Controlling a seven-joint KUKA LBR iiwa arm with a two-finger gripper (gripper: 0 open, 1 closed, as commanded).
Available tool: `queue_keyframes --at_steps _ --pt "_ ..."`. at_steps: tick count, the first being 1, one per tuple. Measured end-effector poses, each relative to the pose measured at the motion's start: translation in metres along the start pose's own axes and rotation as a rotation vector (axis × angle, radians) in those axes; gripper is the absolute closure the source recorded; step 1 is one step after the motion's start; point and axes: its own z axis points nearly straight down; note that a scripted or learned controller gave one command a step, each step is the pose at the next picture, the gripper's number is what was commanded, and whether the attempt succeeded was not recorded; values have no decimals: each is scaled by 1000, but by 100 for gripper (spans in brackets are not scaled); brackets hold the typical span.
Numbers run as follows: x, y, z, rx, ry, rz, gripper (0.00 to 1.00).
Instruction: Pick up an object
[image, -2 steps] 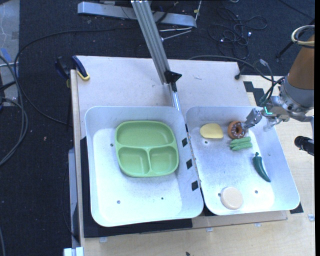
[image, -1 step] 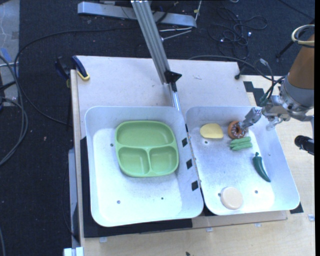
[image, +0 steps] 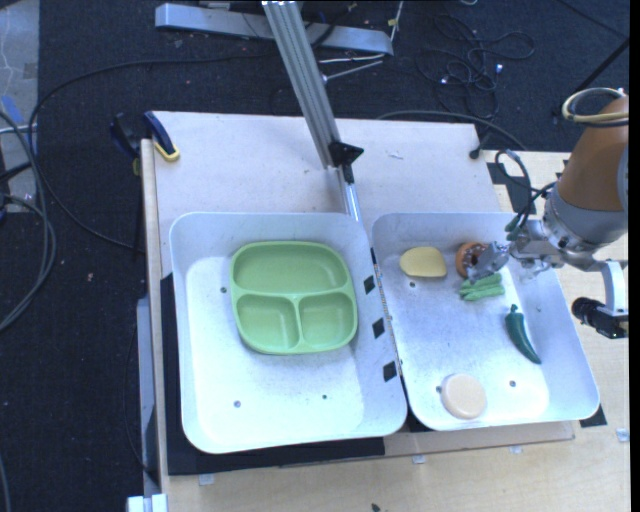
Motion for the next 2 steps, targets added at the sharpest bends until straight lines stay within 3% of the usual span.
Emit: queue_keyframes --at_steps 1,2 --pt "1 4 43 -1 0 -2 0" --pt "0 8 63 -15 -7 -2 0"
